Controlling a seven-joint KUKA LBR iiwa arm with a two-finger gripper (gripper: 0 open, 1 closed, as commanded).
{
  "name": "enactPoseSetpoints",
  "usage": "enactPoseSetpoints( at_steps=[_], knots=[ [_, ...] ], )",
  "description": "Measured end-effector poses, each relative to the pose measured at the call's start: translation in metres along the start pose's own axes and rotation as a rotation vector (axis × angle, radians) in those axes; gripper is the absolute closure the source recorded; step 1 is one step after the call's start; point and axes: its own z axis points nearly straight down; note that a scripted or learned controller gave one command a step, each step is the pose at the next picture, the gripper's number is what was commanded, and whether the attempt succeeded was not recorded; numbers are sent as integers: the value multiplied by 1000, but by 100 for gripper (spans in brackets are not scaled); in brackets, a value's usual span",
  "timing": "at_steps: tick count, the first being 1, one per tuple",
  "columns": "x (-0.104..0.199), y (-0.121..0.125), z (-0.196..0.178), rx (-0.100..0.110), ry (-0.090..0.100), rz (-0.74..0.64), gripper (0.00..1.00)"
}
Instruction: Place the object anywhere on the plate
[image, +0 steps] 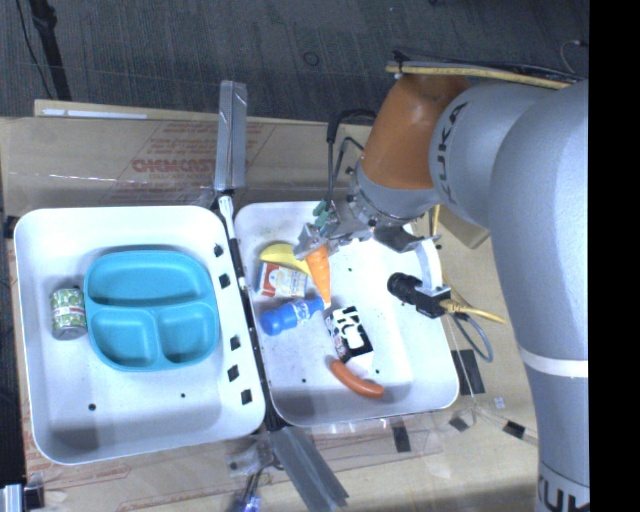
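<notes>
Carrot (318, 272) sits in right bin (420, 385), upper middle, tip toward the gripper (322, 232), which is right at its top end; looks like fingers are closing round it but can't tell if jaws are open or shut, too small/blurred. Carrot is crowded: banana (279, 256) touching on its left, small carton (285, 283) just below-left, blue bottle (290, 316) below. Black-and-white box (347, 332) and hot dog (356, 379) lie further down the bin. Blue plate (150, 305), w/ compartments, is in left bin (60, 425), small can (67, 311) beside its left edge. Risks imo: grip near the tip = carrot pivots or slips on lift; fingers could snag banana or carton & drag them; carry has to clear the divider btw bins, low path would knock it; drop near the plate's left rim could hit the can.
</notes>
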Motion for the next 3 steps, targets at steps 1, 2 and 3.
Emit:
enactPoseSetpoints(
  at_steps=[1,2,3],
  knots=[
    [85,-6,0,0,0,31,100],
    [169,-4,0,2,-1,-10,100],
    [169,-4,0,1,-1,-9,0]
  ],
)
